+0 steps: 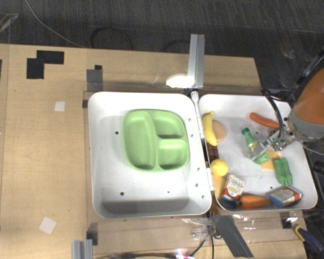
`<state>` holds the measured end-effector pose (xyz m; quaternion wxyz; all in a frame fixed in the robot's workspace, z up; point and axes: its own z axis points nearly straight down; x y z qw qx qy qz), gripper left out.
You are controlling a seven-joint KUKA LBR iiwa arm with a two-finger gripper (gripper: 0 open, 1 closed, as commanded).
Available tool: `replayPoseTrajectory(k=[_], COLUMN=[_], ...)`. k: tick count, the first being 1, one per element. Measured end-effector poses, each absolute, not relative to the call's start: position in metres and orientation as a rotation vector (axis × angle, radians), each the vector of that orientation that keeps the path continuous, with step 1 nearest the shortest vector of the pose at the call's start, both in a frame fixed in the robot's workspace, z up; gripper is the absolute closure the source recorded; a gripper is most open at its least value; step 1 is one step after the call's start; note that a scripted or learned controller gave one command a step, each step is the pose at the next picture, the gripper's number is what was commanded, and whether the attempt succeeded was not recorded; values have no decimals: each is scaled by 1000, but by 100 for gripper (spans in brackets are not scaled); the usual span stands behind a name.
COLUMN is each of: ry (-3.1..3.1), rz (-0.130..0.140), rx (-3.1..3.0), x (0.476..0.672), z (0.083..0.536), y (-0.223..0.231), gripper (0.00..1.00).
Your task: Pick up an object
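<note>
While the arm (pixel 316 104) reaches in from the right edge, its gripper (pixel 274 143) sits low over the right bin (pixel 308 198), in the bin's upper-right part. Whether the jaws stand wide or narrow cannot be told; the tip is a small blur of grey metal and cabling, and nothing is clearly seen between them.

Just left of the gripper, near touching, lies a small green bottle (pixel 251 141). Long axis runs diagonal: dark cap end up-left, away from the gripper; base end down-right, toward it. Contact with the gripper cannot be made out.

Above and slightly left of the gripper: an orange-red sausage-like piece (pixel 263 120), long axis close to horizontal, its right end hidden under a black cable. Just below the gripper: a yellow wedge (pixel 268 163), and beside that a green ridged piece (pixel 283 171), long axis near vertical.

Well left of the gripper, against the bin's left wall: a banana (pixel 208 128), long axis vertical, touching a tan rounded item (pixel 220 132). Below-left: a lemon (pixel 219 168), a small printed carton (pixel 235 185), a carrot (pixel 252 201) lying horizontal, and a blue-and-orange can (pixel 285 197) on its side. Objects at the bin's lower-left corner overlap; edges hard to separate.

Far left of the gripper, the left bin (pixel 102 198) holds a green divided tray (pixel 154 140).

Arm body above the orange band is cut off by the frame edge.
</note>
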<state>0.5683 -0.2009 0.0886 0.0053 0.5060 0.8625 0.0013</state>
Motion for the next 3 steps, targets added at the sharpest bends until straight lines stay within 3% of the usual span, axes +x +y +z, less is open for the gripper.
replayPoseTrajectory(k=[1,2,3], ry=[2558,2555,2722], rz=[7,12,13], rx=[1806,1789,1543], x=[586,590,633], z=[89,103,223], y=[-164,-164,-66], gripper=[0,100,100])
